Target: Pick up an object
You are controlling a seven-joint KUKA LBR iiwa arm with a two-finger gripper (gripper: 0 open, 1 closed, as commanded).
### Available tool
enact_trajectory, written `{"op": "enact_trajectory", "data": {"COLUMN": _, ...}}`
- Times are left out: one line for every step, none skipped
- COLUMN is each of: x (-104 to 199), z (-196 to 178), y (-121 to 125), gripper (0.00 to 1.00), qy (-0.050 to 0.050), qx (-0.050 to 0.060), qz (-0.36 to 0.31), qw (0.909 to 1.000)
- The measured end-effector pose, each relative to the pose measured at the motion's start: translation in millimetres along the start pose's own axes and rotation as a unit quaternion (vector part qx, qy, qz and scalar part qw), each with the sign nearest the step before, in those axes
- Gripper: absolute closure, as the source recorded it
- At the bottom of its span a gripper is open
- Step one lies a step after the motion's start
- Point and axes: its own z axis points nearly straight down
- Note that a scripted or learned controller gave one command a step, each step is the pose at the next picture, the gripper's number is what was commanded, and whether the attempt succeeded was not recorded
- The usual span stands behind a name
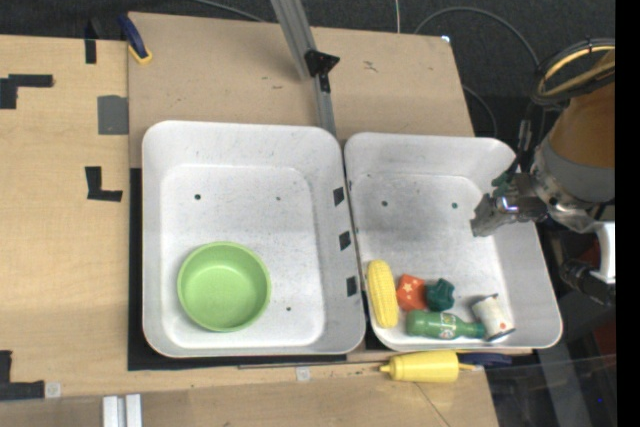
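We see the end effector (pixel 492 215) over the right bin's (pixel 420 160) far edge, holding nothing (how wide it stands, we cannot tell). The corn (pixel 381 293), green bottle (pixel 443 324) and neighbours lie unlifted; grasping remains.

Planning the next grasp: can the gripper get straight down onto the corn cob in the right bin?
Probably yes. The corn cob lies uncovered by the right bin's left wall, a red toy close beside it. The gripper hovers near the bin's right side.

No text, label or number can be read anywhere; the green bottle (pixel 443 324) perhaps bears a label, too small to read.
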Motion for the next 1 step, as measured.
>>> {"op": "enact_trajectory", "data": {"x": 0.0, "z": -28.1, "y": 0.7, "gripper": 1.0, "qy": 0.001, "qx": 0.001, "qz": 0.0, "qw": 1.0}}
